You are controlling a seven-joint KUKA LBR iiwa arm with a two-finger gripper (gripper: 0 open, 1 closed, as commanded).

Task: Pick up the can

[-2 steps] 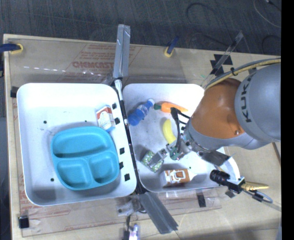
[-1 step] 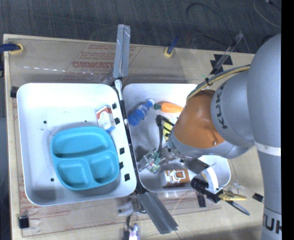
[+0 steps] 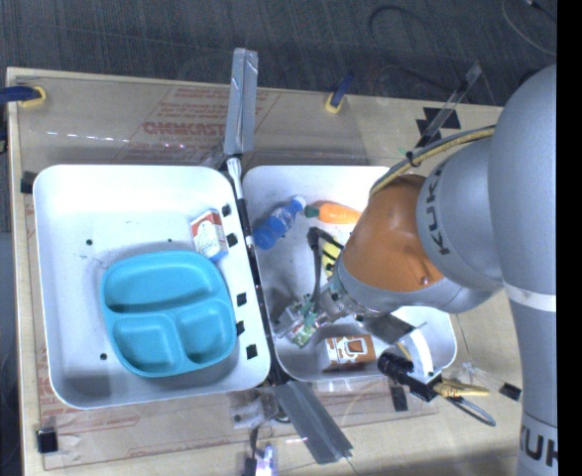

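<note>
End effector [image 3: 305, 317] sits low in the right white bin [image 3: 281, 181], lower centre of frame; its grip state cannot be determined. The brown-labelled can [image 3: 349, 350] lies on its side just beside it, toward the bottom. Judged stage: approach, with alignment over the can required next. Can label unreadable. The bench [image 3: 122, 117] carries reddish lettering, illegible.

Grey arm [image 3: 528, 216] from the right, orange-banded wrist bent steeply down, pincer [image 3: 305, 317] low at its tip.
</note>
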